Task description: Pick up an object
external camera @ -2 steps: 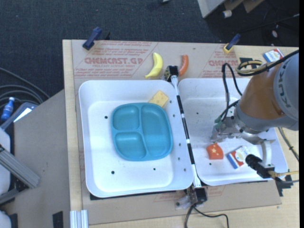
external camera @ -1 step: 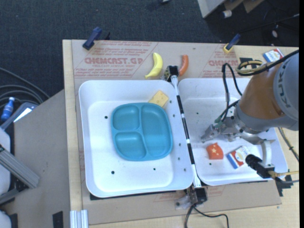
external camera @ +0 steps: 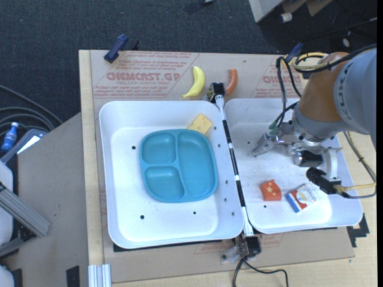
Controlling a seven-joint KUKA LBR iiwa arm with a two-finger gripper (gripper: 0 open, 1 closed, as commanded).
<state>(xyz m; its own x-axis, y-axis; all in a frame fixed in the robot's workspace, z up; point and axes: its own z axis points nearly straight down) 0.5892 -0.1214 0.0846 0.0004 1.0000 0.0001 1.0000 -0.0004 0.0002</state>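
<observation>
The blue tray fills the middle of the left bin; a yellow block touches the tray's upper right corner. Beyond the bins, above the tray, lie a banana and an orange sausage.

Right of the tray, in the right bin, the gripper points toward the tray, jaws slightly spread on nothing. Below it sits a red block, likely light, stiff, easy to pinch across its flat sides. Beside that, further from the tray, a small packet looks crinkly and slippery, harder to grip.
</observation>
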